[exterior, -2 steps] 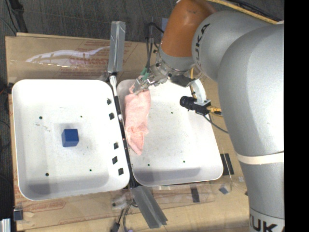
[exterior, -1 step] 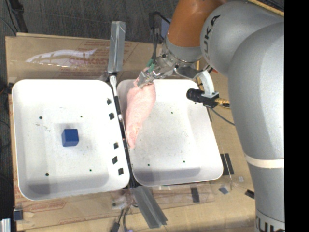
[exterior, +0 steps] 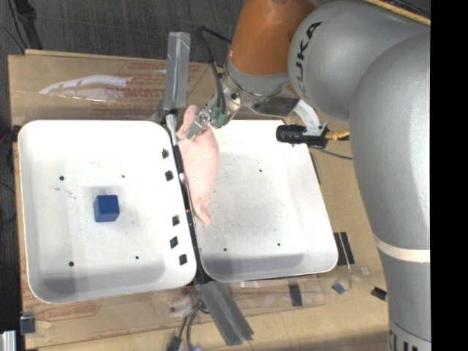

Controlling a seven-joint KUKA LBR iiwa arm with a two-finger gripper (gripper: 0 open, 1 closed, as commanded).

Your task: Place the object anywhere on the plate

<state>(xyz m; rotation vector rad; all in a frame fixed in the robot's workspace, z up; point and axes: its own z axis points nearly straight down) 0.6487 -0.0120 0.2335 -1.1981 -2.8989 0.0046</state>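
Cardboard-covered bench point(exterior: 88, 79), two white bins point(exterior: 44, 196) side by side

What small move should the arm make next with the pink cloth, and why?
Probably shift the gripper slightly toward the middle of the right bin. The pink cloth, its top end at the gripper, lies along the rim between the bins and might catch there.

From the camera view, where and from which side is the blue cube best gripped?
Grip the blue cube across two opposite flat side faces, coming straight down from above. It sits flat and alone on the left bin floor, away from the walls, so its sides look free for the fingers.
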